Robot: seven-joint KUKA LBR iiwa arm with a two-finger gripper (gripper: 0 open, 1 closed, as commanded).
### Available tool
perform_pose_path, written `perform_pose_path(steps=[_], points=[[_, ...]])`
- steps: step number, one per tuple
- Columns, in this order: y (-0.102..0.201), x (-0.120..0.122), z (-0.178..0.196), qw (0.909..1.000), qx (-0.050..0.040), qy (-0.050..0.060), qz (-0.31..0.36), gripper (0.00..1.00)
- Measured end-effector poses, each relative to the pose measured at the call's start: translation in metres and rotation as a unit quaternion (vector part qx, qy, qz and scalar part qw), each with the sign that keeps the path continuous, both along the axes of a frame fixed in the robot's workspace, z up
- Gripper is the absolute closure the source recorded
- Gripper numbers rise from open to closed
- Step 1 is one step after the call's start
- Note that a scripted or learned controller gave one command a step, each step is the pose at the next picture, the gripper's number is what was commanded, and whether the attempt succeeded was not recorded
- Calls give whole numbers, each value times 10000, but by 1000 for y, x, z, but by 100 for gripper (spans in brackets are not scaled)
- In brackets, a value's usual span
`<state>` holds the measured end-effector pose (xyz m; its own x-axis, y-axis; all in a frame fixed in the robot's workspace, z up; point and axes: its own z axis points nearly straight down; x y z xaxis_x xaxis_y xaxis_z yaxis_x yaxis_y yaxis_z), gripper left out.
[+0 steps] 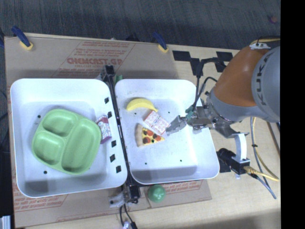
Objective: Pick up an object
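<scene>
In the right bin (190, 166) lie a yellow banana (140, 104), a pink-and-white patterned packet (155, 122) and a toy pizza slice (147, 136). My gripper (174, 125) reaches in from the right, low over the bin floor, with its tip just right of the packet and the pizza slice. The fingers look close together with nothing visibly between them. The left bin (24, 175) holds a green divided plate (66, 140) and a small dark red wrapper (104, 127) by its right wall.
A green ball (156, 193) rests on the cardboard in front of the right bin. Blue clamps (23, 38) (160, 41) pin the cardboard's back edge. The arm's grey and orange body (245, 87) hangs over the right bin's right rim, with cables trailing to the right.
</scene>
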<state>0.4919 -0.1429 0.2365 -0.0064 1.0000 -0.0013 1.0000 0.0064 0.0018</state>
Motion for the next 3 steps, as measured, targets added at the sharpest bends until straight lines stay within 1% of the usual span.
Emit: perform_pose_path(steps=[3], points=[[0, 0, 0, 10000, 0, 0, 0, 0]])
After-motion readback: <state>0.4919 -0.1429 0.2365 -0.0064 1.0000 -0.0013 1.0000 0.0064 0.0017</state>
